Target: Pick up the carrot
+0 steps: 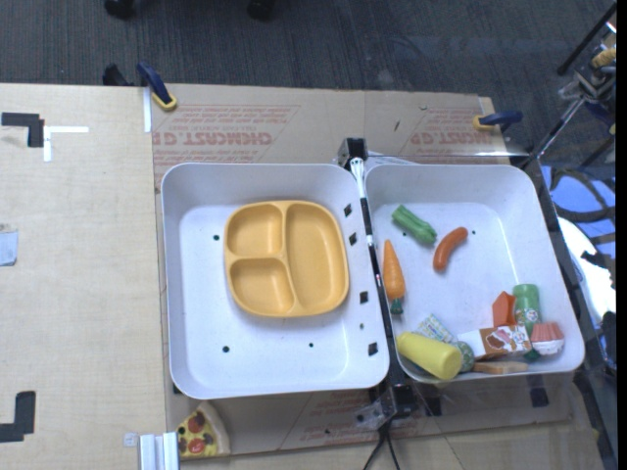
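The carrot (pixel 393 272), orange with a small green top at its near end, lies lengthwise against the left wall of the right bin (pixel 524 189). It rests flat on the bin floor, apart from the other toy foods.
A yellow divided plate (pixel 287 258) sits in the left bin (pixel 186 292). The right bin also holds a green pickle (pixel 413 224), a red sausage (pixel 450 247), a yellow cylinder (pixel 429 354), and several small items at its near right corner. A toy pizza slice (pixel 199 433) lies on the bench below the left bin.
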You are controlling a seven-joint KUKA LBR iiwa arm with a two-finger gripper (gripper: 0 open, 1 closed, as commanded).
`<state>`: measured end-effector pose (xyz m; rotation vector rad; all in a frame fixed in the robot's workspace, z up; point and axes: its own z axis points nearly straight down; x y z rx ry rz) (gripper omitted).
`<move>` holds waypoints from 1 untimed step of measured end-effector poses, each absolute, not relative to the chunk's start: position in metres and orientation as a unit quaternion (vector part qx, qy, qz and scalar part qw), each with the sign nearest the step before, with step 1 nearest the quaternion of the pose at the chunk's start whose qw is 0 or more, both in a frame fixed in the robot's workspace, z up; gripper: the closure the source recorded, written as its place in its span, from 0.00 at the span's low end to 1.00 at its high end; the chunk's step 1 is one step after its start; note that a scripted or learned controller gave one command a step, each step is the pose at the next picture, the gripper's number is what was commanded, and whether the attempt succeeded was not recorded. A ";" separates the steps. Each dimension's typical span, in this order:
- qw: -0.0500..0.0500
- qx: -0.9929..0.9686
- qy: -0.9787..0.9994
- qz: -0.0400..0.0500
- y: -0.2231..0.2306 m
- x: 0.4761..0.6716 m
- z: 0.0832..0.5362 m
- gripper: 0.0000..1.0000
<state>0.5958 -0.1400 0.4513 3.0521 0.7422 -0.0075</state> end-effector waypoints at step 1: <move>0.001 0.983 0.184 -0.002 -0.130 0.624 0.447 0.00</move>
